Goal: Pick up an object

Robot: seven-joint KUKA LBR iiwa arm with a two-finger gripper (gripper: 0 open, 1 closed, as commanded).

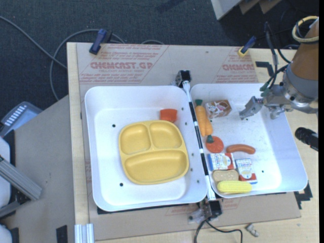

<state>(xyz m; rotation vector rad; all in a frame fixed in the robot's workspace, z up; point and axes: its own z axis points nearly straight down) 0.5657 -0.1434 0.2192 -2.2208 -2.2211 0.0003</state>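
My gripper (262, 110) hangs over the back right part of the right bin (283, 156), with its two grey fingers (249, 108) apart and nothing between them. Along the bin's left side lie a carrot (203, 120), a tomato (214, 144), a small brown snack bag (218, 107), a sausage (240, 149), two small printed packets (220, 161), a bread slice (225, 175) and a yellow corn cob (233, 187). The snack bag is the closest of these, a little to the gripper's left.
The left bin (101, 135) holds a yellow divided plate (153, 152) and an orange-red block (168, 115) behind it. A black divider strip (195, 130) runs between the two bins. The bench top is cardboard, with clamps at its back edge.
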